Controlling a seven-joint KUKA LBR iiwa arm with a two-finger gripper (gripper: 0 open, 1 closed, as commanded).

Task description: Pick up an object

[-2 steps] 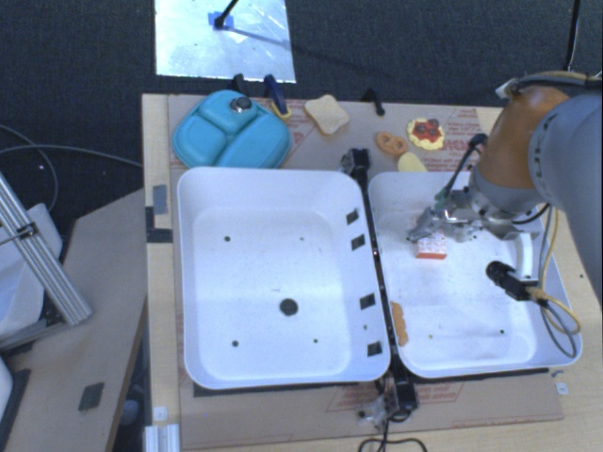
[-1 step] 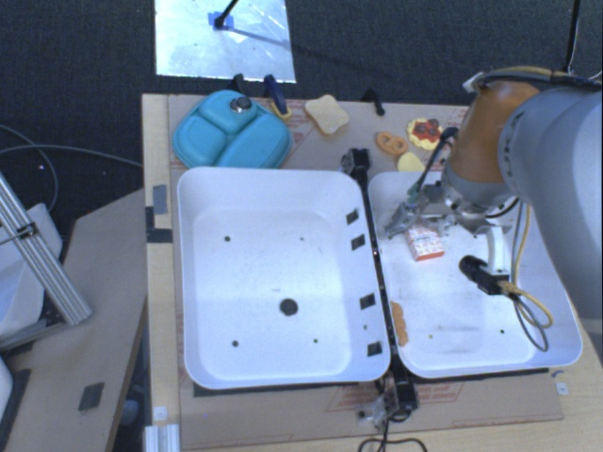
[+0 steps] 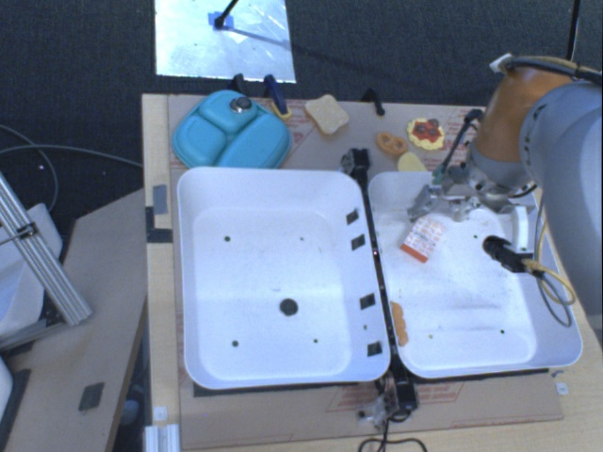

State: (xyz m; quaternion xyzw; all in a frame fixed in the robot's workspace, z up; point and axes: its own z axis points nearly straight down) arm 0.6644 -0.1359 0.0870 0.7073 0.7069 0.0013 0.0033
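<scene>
Choice of thing to lift falls on the small packet (image 3: pixel 423 238). From the camera view it is white with a red end and lies tilted on the floor of the right bin (image 3: pixel 556 347), toward that bin's far left corner.

My gripper (image 3: pixel 441 205) hangs just past the packet's far end. It is so close that I cannot say whether they touch, and I cannot tell whether it is wide or narrow, because the metal blurs against the white floor.

I judge the packet to be light, thin-walled and easy to crush, with smooth faces that may slip. I would take it across its short width near the middle, with a gentle squeeze.

My own arm (image 3: pixel 556 130) covers the right bin's far right corner. An orange piece (image 3: pixel 399 323) sits tight against the left wall near the near edge, awkward to reach. A dark round thing (image 3: pixel 288 306) near the middle of the left bin (image 3: pixel 203 347) is too small to name.
</scene>
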